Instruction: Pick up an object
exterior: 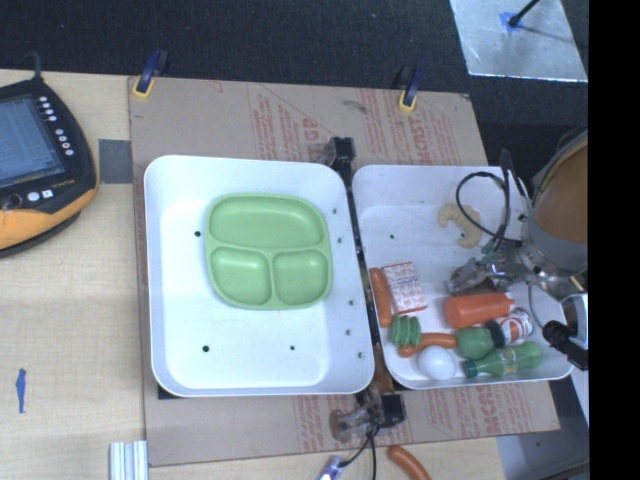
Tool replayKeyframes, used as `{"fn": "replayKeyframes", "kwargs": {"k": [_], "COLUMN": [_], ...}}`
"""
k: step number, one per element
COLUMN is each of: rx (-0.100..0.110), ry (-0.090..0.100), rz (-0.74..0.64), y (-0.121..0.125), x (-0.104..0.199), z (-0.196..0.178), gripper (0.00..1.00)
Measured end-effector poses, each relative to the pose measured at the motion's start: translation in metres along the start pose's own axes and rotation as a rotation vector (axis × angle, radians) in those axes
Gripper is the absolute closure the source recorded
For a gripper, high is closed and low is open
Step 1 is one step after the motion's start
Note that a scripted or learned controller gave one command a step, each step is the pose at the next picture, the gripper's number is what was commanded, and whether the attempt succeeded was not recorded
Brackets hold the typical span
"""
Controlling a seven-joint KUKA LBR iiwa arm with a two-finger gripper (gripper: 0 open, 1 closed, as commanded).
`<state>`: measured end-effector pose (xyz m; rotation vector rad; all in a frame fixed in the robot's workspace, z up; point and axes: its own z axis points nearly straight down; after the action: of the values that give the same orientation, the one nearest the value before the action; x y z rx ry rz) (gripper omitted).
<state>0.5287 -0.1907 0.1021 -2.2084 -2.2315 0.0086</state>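
My hand hangs low over the right bin, grip state unclear; next I must close on the orange carrot.

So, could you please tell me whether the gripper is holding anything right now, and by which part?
It cannot be told: the gripper sits low over the right bin, just above the orange toy.

Red print on the cardboard sheet is unreadable
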Motion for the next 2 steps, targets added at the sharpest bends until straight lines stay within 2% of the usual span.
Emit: {"fn": "replayKeyframes", "kwargs": {"k": [1,2], "rx": [-0.004,-0.003], "ry": [0.003,0.004], "rz": [0.005,0.006], "y": [0.063,0.081], "x": [0.047,0.107], "z": [-0.063,-0.09], "gripper": [1.0,1.0]}}
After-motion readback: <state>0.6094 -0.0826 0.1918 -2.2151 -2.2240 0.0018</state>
